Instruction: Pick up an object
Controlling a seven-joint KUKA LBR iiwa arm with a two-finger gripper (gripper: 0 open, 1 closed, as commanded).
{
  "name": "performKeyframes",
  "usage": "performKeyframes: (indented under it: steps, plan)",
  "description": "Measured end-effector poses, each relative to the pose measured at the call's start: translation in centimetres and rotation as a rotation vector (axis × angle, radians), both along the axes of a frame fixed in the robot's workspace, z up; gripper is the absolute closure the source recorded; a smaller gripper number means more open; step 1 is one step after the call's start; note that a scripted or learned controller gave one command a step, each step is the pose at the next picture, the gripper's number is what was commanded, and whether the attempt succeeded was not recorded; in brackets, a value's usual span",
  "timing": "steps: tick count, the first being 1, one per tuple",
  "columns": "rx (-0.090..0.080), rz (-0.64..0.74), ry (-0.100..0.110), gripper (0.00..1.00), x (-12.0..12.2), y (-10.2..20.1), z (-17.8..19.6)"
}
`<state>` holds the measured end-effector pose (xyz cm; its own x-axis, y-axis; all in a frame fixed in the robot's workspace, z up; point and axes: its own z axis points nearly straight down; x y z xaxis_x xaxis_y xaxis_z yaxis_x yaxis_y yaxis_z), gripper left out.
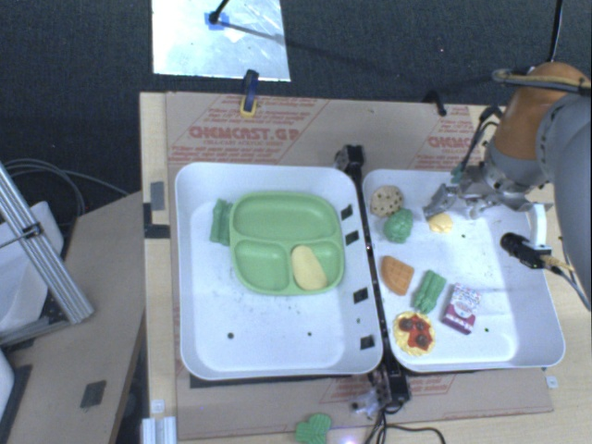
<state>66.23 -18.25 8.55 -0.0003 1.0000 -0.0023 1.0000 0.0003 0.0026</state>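
Your surface [277, 118] carries two white bins. Right bin [518, 331], near to far: pizza slice [414, 332], carton [462, 308], cookie [386, 200]. The pincer [444, 211] sits over a yellow piece [442, 222]; finger state cannot be determined.

- Two shallow white bins, left [199, 276] and right [527, 326]: smooth plastic, slight sheen, left floor speckled with dark marks.
- Green compartment tray [277, 225] in left bin: matt moulded plastic.
- Yellow oval piece [309, 267] in the tray's 5 o'clock pocket: smooth, faintly glossy.
- Brown sheet [305, 128] under the bins: flat, matt, paper-like, red print.
- Silvery square panel [222, 21] at 12 o'clock: reflective, foil-like, wrinkled.
- Dark floor [74, 81]: rough, matt, carpet-like.
- Arm's grey casing [564, 146]: smooth, satin; orange band [523, 118] glossy.
- Small red-and-white box [462, 308]: printed, card-like.
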Motion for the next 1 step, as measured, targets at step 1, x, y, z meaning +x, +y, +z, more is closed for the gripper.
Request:
performKeyframes:
  steps: [1]
  plan:
    - [0.001,0.001,0.001,0.0,-1.39,0.19,-0.06]
